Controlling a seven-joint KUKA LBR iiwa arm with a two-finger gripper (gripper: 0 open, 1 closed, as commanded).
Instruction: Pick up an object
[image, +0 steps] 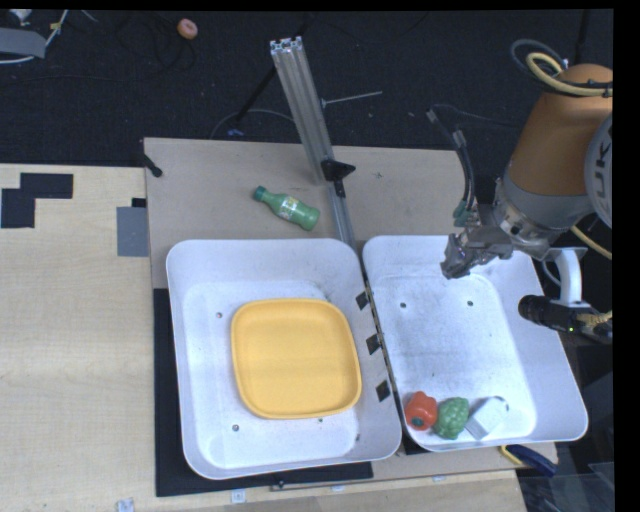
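The tool (458, 262) hangs over the far edge of the right bin (455, 330); whether it is open or closed I cannot tell. The pickable things, a red pepper (421, 409), a green vegetable (452, 416) and a white block (485, 417), huddle touching in the near corner, well apart from it. Crowding there could spoil a grasp, or the bin wall could block it.

I see the arm (560, 130) coming in from the right, orange band up top, grey wrist angled down and left. Claw (458, 262) hangs at the wrist's lower-left end, tip pointing down. Nothing visible between its tips from my view.
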